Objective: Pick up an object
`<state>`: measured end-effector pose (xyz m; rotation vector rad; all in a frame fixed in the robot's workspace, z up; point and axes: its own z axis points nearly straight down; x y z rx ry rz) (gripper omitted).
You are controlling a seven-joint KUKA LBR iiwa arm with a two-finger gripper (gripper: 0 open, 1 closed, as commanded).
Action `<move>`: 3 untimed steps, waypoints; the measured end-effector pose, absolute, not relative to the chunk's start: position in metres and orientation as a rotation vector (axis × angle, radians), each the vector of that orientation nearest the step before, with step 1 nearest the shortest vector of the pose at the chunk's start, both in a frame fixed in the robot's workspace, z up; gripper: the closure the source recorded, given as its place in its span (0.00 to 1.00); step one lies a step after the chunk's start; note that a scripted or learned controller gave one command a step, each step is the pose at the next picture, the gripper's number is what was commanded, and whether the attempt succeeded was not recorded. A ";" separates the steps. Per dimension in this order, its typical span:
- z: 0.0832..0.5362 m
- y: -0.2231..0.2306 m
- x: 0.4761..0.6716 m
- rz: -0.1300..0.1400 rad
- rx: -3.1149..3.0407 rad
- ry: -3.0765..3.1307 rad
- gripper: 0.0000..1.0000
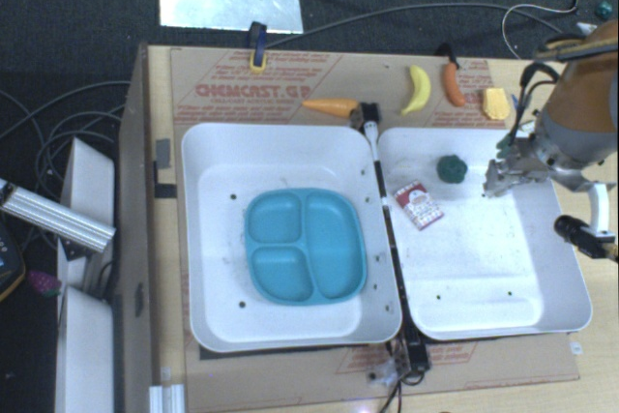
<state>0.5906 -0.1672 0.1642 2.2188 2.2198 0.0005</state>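
In the right bin (503, 295) lie two things: a small red and white box (419, 205) near its left wall and a dark green round object (451, 169) toward the back. My gripper (498, 177) hangs over the back right part of this bin, a short way right of the green object and apart from it. The grey arm with its orange band comes in from the right edge. Nothing shows in the gripper's grasp.
The left bin (218, 208) holds a blue divided plate (305, 245). Behind the bins, on the cardboard, lie a carrot (331, 107), a banana (418, 90), an orange sausage-shaped piece (453, 84) and a yellow block (495, 103). A black clamp (368, 116) sits where the bins meet.
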 end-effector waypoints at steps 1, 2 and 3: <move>0.164 -0.166 0.591 0.002 2.218 2.221 0.00; 0.083 -0.094 0.668 0.001 2.218 2.228 0.00; 0.096 -0.095 0.670 0.005 2.211 2.226 1.00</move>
